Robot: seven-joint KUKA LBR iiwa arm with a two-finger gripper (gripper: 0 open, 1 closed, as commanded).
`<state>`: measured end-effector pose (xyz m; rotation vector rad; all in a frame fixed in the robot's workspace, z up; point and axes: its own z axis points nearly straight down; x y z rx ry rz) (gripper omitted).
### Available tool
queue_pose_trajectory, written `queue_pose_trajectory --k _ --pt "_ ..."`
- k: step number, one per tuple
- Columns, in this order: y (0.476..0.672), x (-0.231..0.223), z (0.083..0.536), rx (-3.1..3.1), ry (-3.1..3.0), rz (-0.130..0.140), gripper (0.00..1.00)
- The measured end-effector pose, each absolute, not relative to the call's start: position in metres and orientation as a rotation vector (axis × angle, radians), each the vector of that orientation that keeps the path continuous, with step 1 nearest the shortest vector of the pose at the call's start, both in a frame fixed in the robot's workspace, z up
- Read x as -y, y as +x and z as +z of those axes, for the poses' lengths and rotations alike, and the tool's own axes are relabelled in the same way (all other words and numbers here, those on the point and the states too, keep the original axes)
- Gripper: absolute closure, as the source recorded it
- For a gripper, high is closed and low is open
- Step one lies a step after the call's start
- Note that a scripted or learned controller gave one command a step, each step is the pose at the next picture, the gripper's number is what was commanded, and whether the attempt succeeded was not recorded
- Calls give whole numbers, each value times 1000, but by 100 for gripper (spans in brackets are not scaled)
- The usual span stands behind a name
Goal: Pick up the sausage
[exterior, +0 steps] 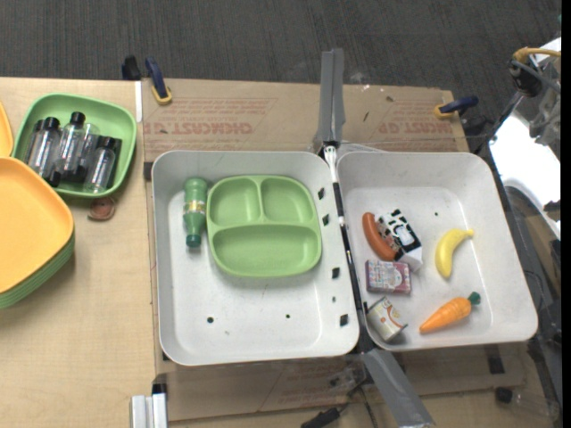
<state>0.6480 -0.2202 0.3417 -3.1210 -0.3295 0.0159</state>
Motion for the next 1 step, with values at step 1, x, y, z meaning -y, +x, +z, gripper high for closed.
queue_pose_trajectory --k 1 --pt "648 219 348 336 -3119 23 100"
